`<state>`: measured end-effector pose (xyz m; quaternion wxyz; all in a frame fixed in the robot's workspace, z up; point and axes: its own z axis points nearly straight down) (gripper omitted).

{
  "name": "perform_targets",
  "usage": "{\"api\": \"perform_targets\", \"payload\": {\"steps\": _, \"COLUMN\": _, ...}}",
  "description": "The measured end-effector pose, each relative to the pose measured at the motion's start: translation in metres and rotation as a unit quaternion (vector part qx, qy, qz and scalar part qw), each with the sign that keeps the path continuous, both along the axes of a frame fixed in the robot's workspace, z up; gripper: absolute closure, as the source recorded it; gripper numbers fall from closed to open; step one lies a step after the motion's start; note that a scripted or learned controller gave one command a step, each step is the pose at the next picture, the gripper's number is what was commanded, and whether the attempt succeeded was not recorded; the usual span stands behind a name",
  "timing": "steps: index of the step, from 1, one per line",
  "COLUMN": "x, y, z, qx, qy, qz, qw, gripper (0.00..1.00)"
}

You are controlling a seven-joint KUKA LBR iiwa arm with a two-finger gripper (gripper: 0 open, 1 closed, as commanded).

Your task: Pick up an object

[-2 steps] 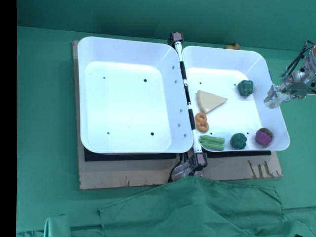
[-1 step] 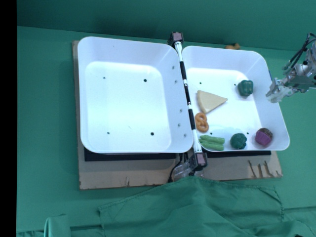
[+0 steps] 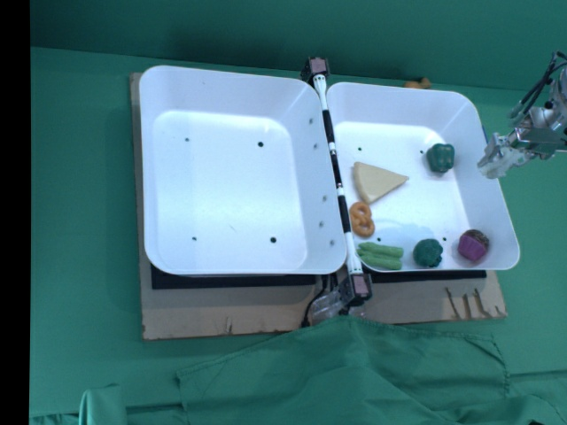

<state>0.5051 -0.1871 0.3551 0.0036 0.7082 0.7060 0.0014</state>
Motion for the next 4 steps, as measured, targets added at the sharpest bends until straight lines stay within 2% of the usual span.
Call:
{"api": "perform_targets", "payload": {"steps": 2, "x": -0.005, "y": 0.0, "z": 0.017, "qx": -0.0001, "qy": 0.0, "qz": 0.0, "qw": 1.0, "gripper": 1.0}}
{"api": "perform_targets", "payload": {"steps": 3, "x": -0.039, "y": 0.0, "z": -0.006, "qx": 0.001, "qy": 0.004, "qz": -0.001, "qw": 1.0, "gripper": 1.0}}
{"api": "perform_targets", "payload": {"steps": 4, "x": -0.009, "y": -0.001, "z": 0.0, "qx": -0.001, "qy": 0.0, "qz": 0.0, "qw": 1.0, "gripper": 1.0}}
